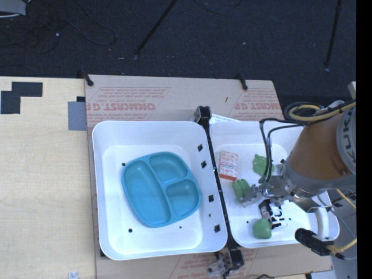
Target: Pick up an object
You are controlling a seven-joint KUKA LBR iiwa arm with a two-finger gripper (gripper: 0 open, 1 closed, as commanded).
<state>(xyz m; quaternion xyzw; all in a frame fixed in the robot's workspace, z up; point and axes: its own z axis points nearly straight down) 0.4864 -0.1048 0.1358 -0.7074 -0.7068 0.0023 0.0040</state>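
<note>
The two-finger gripper (254, 194) is lowered beside a small green cylindrical object (240, 188), whose long axis cannot be told.

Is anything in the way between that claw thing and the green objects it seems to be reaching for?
Nothing visible blocks it. The gripper is in the right bin, beside a green piece, with a round green object just below.

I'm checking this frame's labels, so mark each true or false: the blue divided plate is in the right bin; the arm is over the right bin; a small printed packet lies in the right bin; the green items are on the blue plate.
1. False: the blue divided plate lies in the left bin.
2. True: the arm is over the right bin.
3. True: the printed packet lies there.
4. False: the green items lie in the right bin.
</note>
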